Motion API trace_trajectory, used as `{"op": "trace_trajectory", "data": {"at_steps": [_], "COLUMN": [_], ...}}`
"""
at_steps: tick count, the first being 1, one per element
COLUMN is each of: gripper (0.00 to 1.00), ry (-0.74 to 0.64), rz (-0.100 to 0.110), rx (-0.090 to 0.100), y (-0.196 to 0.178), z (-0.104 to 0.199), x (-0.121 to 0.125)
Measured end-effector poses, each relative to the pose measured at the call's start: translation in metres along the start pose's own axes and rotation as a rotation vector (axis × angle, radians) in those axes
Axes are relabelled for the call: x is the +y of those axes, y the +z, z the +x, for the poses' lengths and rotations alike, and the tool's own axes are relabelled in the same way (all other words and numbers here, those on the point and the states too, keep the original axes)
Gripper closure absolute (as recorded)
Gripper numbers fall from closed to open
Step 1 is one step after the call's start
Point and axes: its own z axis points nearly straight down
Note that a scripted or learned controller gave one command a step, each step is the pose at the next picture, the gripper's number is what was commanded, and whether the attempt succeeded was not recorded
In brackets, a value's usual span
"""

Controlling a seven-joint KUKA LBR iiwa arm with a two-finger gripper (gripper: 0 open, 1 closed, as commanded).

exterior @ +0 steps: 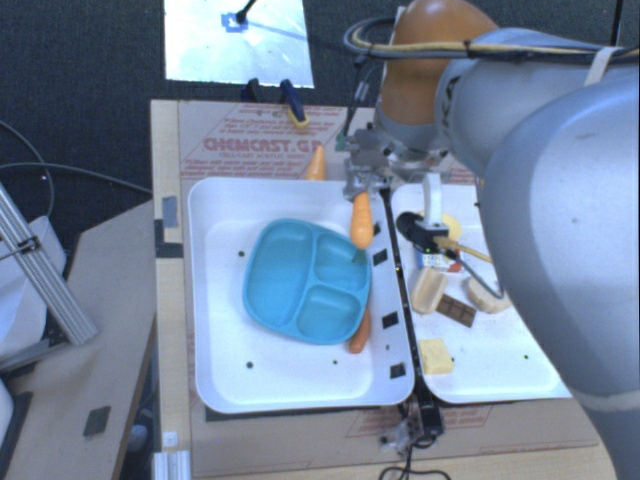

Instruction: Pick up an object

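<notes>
The gripper (361,200) is pinching a carrot (361,222), dangling it over the left bin (225,368) beside the blue tray (306,281).

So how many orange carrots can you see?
3. One carrot hangs upright at the end effector, over the left bin's right edge. Another pokes out from under the blue plate. A third sits behind the left bin. More may be hidden under the arm.
</notes>
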Motion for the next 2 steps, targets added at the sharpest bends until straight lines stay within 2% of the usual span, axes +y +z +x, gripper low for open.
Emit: {"op": "trace_trajectory", "data": {"at_steps": [1, 2], "gripper": [1.0, 1.0], "ry": [0.013, 0.01], "rz": [-0.007, 0.009], "rx": [-0.005, -0.003], "y": [-0.081, 0.006], "z": [-0.082, -0.107], "x": [0.001, -0.003]}}
